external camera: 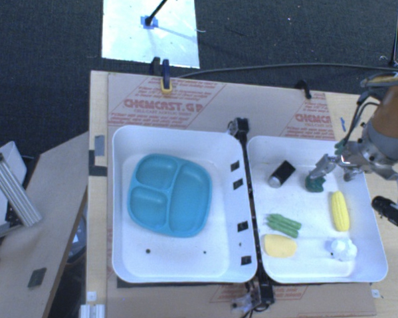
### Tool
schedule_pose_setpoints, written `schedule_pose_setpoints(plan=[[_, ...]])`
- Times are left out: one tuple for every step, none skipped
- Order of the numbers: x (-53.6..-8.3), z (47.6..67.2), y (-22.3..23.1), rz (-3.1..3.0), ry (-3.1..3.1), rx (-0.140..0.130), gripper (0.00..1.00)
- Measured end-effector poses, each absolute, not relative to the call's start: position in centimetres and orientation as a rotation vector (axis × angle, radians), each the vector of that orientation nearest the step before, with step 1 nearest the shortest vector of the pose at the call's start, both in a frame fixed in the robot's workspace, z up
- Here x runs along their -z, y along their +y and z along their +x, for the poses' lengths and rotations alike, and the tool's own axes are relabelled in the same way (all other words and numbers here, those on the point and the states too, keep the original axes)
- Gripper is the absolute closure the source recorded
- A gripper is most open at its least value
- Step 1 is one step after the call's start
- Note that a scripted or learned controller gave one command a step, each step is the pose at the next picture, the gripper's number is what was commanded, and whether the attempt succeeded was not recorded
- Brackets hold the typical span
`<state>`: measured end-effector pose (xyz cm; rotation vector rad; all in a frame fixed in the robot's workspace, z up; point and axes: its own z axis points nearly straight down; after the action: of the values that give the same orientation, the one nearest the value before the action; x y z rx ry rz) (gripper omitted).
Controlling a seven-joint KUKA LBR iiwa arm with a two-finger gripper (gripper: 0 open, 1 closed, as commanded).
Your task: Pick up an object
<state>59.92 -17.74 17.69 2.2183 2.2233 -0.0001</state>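
From the camera view, two white bins sit side by side on a board. The left bin bears a blue divided plate lying flat near its middle. The right bin holds six small things. A black cylinder lies near the far left part, its long axis running slantwise from near-left to far-right. A dark green object sits just right of it. A yellow corn cob lies further right, its long axis running nearly along the far-to-near line. Green beans lie near the divider, stretched left to right with a slight tilt. Just below them rests a yellow lump, and a white object lies near the right front corner.

The gripper hangs over the far part of the right bin, directly above the dark green object; whether it touches it, I cannot tell. Whether the jaws are spread or pressed together cannot be told.
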Motion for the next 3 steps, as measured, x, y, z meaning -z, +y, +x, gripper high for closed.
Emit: schedule_pose_setpoints(plan=[[-13.5,59.6,-17.5,2.22,2.223,0.0,0.0],[-8.3,59.7,-17.4,2.22,2.223,0.0,0.0],[-9.6,59.8,-17.5,2.217,2.22,-0.004,1.0]])
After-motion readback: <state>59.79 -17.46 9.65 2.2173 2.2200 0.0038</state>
